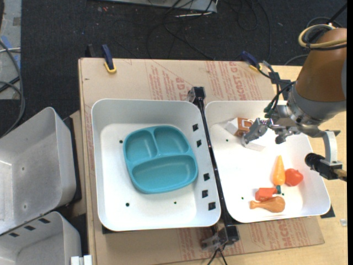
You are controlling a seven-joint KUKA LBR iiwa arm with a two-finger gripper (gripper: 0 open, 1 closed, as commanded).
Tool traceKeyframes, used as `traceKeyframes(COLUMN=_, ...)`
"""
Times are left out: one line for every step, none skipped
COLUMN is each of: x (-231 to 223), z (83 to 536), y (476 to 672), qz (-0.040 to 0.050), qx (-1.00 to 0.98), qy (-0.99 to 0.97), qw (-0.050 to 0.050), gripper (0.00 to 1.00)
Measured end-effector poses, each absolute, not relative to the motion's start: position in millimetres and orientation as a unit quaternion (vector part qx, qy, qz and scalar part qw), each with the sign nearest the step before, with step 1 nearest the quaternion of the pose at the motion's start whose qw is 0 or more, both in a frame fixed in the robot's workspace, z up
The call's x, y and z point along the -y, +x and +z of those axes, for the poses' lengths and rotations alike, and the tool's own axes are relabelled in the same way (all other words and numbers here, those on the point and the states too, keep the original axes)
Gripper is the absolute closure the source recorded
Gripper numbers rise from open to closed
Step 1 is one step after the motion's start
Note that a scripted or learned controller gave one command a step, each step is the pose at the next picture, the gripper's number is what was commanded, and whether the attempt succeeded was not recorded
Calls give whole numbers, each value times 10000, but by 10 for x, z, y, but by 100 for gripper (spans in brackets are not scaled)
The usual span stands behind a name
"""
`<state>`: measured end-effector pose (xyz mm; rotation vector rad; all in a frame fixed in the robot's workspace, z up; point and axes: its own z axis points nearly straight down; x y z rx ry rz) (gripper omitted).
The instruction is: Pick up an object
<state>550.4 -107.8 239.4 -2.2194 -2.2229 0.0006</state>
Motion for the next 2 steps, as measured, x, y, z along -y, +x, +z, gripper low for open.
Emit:
traceKeyframes(x=1093, z=1754, y=5509, qz=18, qx=7062, qy=-7080, qw=22, gripper=0)
traceKeyframes(x=1018, z=1285, y=5458, qz=16, qx=7062, qy=-7080, qw=24, gripper=0)
